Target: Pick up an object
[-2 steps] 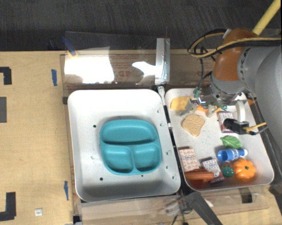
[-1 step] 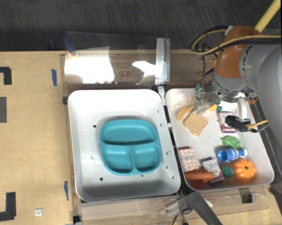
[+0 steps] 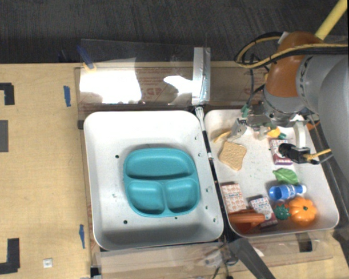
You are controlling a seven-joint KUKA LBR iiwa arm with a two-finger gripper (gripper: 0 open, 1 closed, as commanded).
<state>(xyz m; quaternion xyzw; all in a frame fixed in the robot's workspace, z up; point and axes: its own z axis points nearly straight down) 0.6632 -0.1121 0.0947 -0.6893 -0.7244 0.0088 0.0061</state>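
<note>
The end effector (image 3: 255, 117) hovers at the far end of the right bin (image 3: 328, 216), just beyond the cracker (image 3: 233, 154); its spread I cannot tell. This looks like the approach step. Next it must descend squarely over one object.

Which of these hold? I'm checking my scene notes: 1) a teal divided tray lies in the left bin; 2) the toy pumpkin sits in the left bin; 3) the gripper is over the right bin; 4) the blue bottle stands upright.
1) True: the teal tray lies in the left bin.
2) False: the orange pumpkin sits in the right bin.
3) True: the gripper hangs over its far end.
4) False: the blue bottle lies on its side.
</note>
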